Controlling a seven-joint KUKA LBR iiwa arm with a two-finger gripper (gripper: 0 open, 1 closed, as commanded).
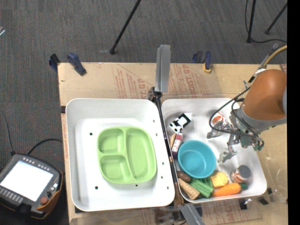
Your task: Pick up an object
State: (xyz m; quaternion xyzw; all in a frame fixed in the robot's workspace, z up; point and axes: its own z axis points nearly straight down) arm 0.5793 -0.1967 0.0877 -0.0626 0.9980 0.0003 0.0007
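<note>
Nearest the camera, along the front wall of the right bin (260, 165), a row of small items lies packed together: a brown cork-like piece (188, 187), a green vegetable toy (203, 186), a yellow corn-like piece (219, 178), an orange carrot (228, 189); a small can (240, 174) stands just beside them toward the right wall. Behind this row sits a blue bowl (197, 158), upright, touching or nearly touching the row. A slim bottle-shaped item (176, 143) lies along the bin's left wall; a black-and-white cow-patterned toy (180, 121) lies farther back. The left bin (79, 121) holds a green divided plate (126, 154).

The gripper (233, 143) is low in the right bin, between the bowl and the right wall, just behind the can; its fingers point down and nothing is visible between them; whether they are spread or closed cannot be told. A red-and-white round item (218, 120) lies just behind it.

The arm enters from the right, its orange band (265, 95) above the wrist, cables looped beside it.
</note>
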